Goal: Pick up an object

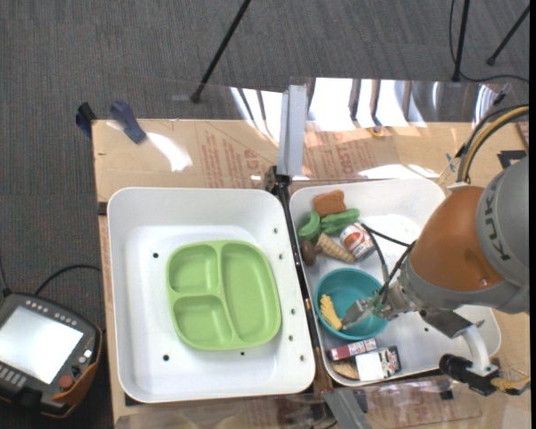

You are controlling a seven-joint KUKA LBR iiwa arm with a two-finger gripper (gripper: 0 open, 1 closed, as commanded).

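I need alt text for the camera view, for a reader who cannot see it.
A grey robot arm with an orange band lowers its two-finger gripper over a round teal bowl in the right white bin, among small food items. The left white bin holds a light green three-compartment plastic tray.

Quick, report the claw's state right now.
Claw: low over the teal bowl in the right bin; open or shut cannot be told.

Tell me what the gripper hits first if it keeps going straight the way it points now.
Most likely the yellow item lying inside the teal bowl: the gripper points left and down into that bowl. Its height above the bowl is unclear from this slanted view.
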